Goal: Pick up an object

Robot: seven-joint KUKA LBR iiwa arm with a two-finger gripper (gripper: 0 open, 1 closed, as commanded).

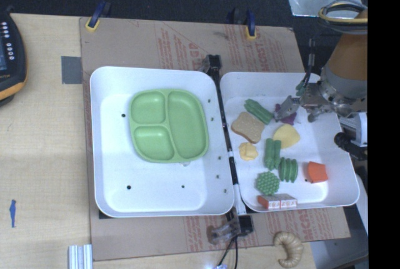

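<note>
My gripper (297, 106) hangs low over the back of the right bin (350, 194), reaching in from the right. A small purple piece (287, 116) lies right at its tip; whether it is held is hidden. Close by are a dark green pod (257, 111), a slice of toy bread (248, 127) and a yellow lump (286, 134). Further forward lie a small yellow piece (248, 151), two green bean bundles (272, 153) (287, 169), a round green knobbly toy (267, 182), an orange-red block (317, 172) and a red-and-white packet (278, 201).
The left bin (112, 186) holds a light green divided plate (169, 125). A tan croissant toy (289, 247) lies on the cardboard in front of the right bin. Clamps hold the cardboard at the back edge, and a control pendant (9, 55) sits far left.
</note>
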